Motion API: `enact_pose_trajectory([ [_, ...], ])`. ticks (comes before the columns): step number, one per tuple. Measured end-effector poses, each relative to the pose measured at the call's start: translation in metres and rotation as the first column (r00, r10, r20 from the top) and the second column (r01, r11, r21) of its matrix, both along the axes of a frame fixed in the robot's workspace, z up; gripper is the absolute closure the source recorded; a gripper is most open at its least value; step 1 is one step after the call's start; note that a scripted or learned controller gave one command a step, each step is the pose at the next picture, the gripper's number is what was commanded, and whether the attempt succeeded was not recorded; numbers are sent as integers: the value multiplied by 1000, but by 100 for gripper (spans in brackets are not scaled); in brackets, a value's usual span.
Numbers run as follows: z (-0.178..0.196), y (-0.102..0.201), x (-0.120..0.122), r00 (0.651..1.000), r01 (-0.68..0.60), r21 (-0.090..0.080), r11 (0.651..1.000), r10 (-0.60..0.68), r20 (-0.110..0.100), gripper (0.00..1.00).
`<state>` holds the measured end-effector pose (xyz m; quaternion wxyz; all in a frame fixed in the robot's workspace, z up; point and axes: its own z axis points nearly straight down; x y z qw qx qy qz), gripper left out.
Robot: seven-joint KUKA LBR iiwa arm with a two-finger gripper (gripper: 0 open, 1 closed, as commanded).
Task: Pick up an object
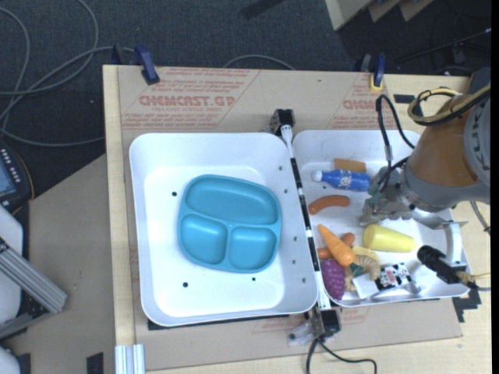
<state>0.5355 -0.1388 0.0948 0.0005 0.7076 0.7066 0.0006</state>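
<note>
**Inspector A:** Jaws (380, 202) stand low in the right-hand bin (312, 142), pointing toward nine o'clock; whether they are parted or closed I cannot tell, the tips being too small and dark to read. Nothing is visibly between them.

**Inspector B:** Nearest candidate?

**Inspector A:** The yellow block (387, 239), just beside the tips at roughly five o'clock. Its long axis runs three to nine o'clock, nearly level across the bin.

**Inspector B:** Others within reach?

**Inspector A:** The sausage (329, 203) at nine o'clock, long axis also about three to nine. The blue bottle (343, 179) lies at ten o'clock, the carrot (337, 245) at seven o'clock, slanted from ten to four.

**Inspector B:** Judgement?

**Inspector A:** The block is closest; I judge a short shift toward five o'clock, closing across its narrow width, would serve. The blue divided tray (228, 222) in the left bin (156, 232) lies well apart.
</note>
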Motion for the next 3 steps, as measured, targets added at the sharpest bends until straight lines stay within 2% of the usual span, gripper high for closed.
enact_pose_trajectory([
  [1,142,51,-9,1000,-9,0,1000,9,14,100],
  [2,133,48,-12,1000,-2,0,1000,2,-1,0],
  [3,66,-34,27,1000,4,-4,1000,-4,1,0],
])
